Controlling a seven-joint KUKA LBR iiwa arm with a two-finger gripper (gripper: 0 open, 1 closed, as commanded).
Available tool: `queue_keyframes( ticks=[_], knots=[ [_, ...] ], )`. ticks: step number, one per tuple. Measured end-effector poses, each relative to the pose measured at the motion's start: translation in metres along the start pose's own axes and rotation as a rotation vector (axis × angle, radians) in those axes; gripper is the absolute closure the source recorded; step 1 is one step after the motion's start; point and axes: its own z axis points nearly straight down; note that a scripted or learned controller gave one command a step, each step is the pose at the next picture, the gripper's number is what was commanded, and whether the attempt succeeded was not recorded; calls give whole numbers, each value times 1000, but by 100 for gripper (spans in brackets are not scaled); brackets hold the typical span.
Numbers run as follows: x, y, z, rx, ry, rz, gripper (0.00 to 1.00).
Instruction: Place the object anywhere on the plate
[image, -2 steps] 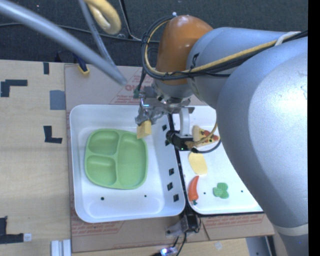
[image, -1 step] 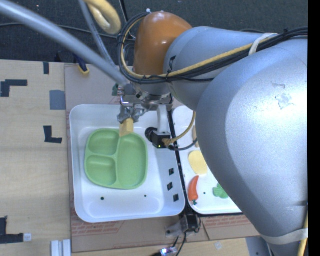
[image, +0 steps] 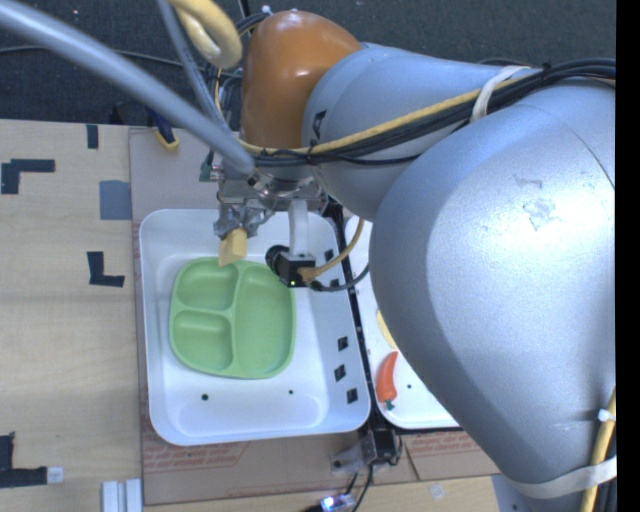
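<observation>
Hanging from gripper (image: 236, 232): yellow block (image: 233, 247), long axis near-vertical; over plate (image: 232, 318) rim.

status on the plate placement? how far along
Done: the gripper has a small yellow object between its fingers and is over the left bin. In hand: the object hangs at the upper edge of the green divided plate, seemingly not set down yet. Left: lower and release it onto the plate. An orange item lies in the right bin, untouched.
</observation>
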Motion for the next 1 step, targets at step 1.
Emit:
queue_keyframes(
  ticks=[1],
  knots=[
    [-2,0,0,1,-2,2,0]
  ],
)
